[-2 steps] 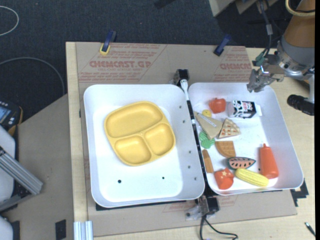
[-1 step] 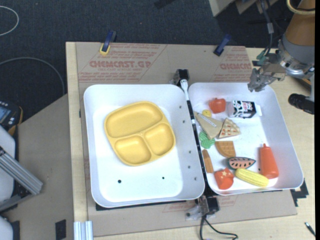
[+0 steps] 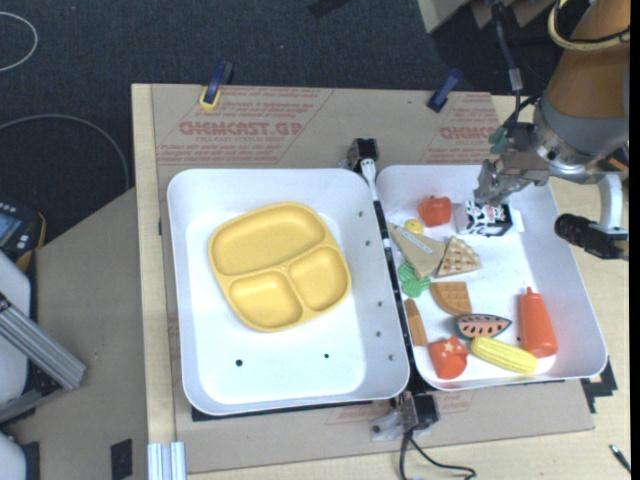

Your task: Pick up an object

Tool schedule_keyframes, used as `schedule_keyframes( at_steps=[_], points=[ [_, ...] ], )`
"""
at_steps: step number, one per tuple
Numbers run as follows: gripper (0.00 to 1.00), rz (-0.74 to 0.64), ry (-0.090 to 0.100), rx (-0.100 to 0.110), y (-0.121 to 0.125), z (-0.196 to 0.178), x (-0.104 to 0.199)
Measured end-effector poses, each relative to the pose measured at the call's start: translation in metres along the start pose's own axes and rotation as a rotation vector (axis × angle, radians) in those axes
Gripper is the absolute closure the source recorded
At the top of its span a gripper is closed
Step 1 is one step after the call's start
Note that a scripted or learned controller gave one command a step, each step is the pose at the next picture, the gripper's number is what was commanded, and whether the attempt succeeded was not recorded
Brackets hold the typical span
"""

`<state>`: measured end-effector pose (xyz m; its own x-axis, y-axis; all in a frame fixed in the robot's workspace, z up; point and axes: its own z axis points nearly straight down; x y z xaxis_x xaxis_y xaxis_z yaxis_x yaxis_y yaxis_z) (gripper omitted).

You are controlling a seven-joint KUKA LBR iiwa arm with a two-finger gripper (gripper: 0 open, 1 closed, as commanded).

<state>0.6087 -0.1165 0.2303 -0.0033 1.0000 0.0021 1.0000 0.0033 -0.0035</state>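
Down over the far end of the right bin [image 3: 575, 298] hangs the gripper [image 3: 492, 200], just above a small black-and-white toy [image 3: 489, 220] on the bin floor. Fingers hard to read from here, open or closed, cannot tell; nothing seen clamped between them. Beside that toy, a red tomato-like piece [image 3: 435, 211]. Nearer the middle, a cheese wedge [image 3: 418, 245], a pizza slice [image 3: 459, 259], a green piece [image 3: 412, 280], a toast-coloured waffle [image 3: 452, 297]. At the near end, a watermelon slice [image 3: 483, 325], a corn cob [image 3: 504, 355], a red pepper [image 3: 448, 358] and an orange-red bottle [image 3: 536, 323]. In the left bin [image 3: 200, 368], a yellow divided tray [image 3: 279, 265]. On the brown board [image 3: 150, 268] beneath, red lettering reading "CHEMCAST G.P", partly repeated to the right.
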Motion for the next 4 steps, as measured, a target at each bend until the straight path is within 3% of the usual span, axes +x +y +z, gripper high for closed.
schedule_keyframes(
  at_steps=[1, 3, 4],
  points=[
    [1.00, 0.000, 0.001, 0.002, -0.029, 0.015, 0.040],
    [1.00, 0.003, -0.003, -0.006, -0.015, 0.006, 0.029],
    [1.00, 0.002, -0.001, -0.001, -0.031, 0.010, 0.041]
  ],
)
